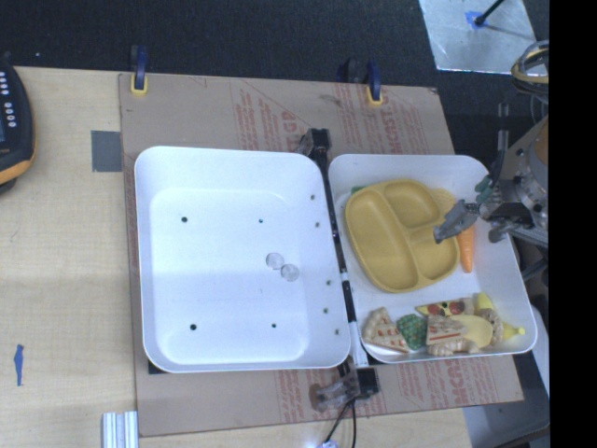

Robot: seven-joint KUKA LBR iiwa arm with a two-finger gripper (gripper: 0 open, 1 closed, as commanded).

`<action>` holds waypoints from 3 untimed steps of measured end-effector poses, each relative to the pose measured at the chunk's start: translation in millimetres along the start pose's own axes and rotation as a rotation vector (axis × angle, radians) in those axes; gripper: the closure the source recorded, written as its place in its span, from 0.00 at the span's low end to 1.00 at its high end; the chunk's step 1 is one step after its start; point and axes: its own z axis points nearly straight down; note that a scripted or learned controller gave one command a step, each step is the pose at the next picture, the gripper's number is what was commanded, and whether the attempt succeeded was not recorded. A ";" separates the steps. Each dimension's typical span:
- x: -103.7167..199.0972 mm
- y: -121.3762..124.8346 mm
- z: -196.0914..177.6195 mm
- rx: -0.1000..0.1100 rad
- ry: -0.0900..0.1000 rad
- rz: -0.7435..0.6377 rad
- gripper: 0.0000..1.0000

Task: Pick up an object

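Objects for picking lie in the right bin, the one nearer the arm. Everything here is placed from that right bin.

Inside it, toward the far side, sits a yellow plate with sections. It takes up most of the upper half of the bin. Just beside the plate, on the arm's side, lies a small orange carrot. It points along the bin's length and touches or nearly touches the plate's edge.

Along the near edge of the right bin is a pile of small toy foods. It has a green piece, a yellow banana-like piece, and some tan pieces with red spots. They lie close together and touch each other.

The end effector is low over the right bin, above the plate's arm-side edge and just beside the carrot's top. Its dark fingers look close together and point toward the plate. Nothing can be seen between them. The grey arm comes in over the bin's right rim.

Right next to the right bin, on the side away from the arm, is the left bin. Near its middle lie two small clear round things. Both bins rest on a brown cardboard sheet on the wooden desk. Blue and yellow clamps hold the sheet at its far edge.
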 end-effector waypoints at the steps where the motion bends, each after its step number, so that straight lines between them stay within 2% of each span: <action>1: -71.7 4.1 72.2 0.005 -0.002 0.006 0.00; 2: -66.8 37.5 167.6 0.006 0.002 -0.003 0.00; 3: -70.1 37.7 151.2 0.001 -0.002 0.000 1.00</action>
